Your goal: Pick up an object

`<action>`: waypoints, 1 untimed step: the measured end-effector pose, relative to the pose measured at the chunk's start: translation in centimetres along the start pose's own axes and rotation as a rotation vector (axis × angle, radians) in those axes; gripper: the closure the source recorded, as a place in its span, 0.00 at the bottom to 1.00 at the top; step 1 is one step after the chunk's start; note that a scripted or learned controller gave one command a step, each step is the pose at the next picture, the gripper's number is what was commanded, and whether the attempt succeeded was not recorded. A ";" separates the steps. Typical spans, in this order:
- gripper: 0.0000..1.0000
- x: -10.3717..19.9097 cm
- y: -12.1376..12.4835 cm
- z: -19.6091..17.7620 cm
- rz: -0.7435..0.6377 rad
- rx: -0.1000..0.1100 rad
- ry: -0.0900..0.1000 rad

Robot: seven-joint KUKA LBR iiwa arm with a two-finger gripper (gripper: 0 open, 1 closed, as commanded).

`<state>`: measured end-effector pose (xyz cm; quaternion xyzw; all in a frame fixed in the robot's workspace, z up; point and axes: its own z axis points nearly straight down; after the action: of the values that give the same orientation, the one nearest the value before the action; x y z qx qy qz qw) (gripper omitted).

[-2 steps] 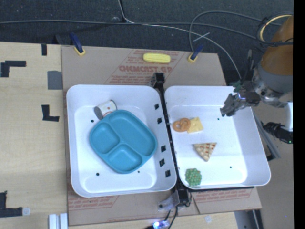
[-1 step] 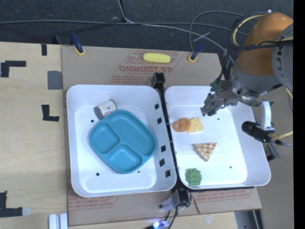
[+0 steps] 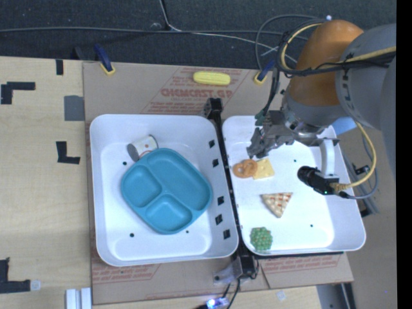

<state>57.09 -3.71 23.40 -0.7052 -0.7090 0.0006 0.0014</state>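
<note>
My gripper (image 3: 256, 150) hangs low over the back left of the right bin (image 3: 347, 237), just above and behind an orange round food piece (image 3: 244, 168) and a yellow cracker-like piece (image 3: 264, 168) that lie side by side. Further forward in that bin lie a pizza slice (image 3: 277, 202) and a green broccoli piece (image 3: 261, 238). Nothing shows between the fingers.
The left bin (image 3: 103, 237) holds a blue divided tray (image 3: 166, 190) and a small grey and white cup (image 3: 141, 147) on its side behind it. A yellow banana-shaped toy (image 3: 211, 78) lies on the cardboard behind the bins. A black cable plug (image 3: 315, 179) hangs over the right bin.
</note>
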 end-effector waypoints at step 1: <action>1.00 5.0 1.3 -0.6 -0.001 -0.002 0.000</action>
<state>58.33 1.25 24.01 -0.7047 -0.7095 -0.0001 0.0006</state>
